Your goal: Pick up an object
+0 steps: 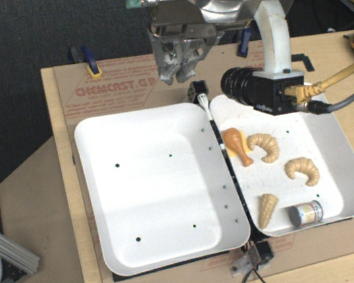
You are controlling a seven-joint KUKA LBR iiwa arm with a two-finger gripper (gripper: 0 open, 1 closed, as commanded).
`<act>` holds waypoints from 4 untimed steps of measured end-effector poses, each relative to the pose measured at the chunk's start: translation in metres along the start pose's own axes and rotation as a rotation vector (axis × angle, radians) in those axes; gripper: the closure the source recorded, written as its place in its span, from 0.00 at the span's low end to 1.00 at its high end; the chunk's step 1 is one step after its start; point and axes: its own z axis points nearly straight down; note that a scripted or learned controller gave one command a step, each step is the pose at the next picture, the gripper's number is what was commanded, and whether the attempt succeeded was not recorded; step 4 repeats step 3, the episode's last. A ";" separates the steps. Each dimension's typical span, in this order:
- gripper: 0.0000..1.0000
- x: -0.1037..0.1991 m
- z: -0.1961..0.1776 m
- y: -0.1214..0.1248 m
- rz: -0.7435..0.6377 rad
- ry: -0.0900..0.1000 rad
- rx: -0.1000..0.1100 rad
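One drumstick lies diagonally, bone toward lower right.

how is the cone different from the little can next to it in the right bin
The cone is tan and tapers to a point, with its narrow tip aimed at the bin's near edge; the can is a stubby cylinder, grey with a yellow band. The cone lies closer to the divider between the bins, the can closer to the outer side. Both lie on their sides near the front edge of the right bin, close together.
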 end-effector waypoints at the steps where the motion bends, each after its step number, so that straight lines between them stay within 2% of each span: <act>1: 0.00 0.000 0.000 0.000 0.000 -0.001 0.001; 2: 1.00 0.001 -0.010 0.000 -0.001 0.001 -0.002; 3: 0.00 0.001 -0.010 0.000 0.000 0.001 -0.001; 4: 0.00 0.001 -0.010 0.000 0.000 0.001 -0.001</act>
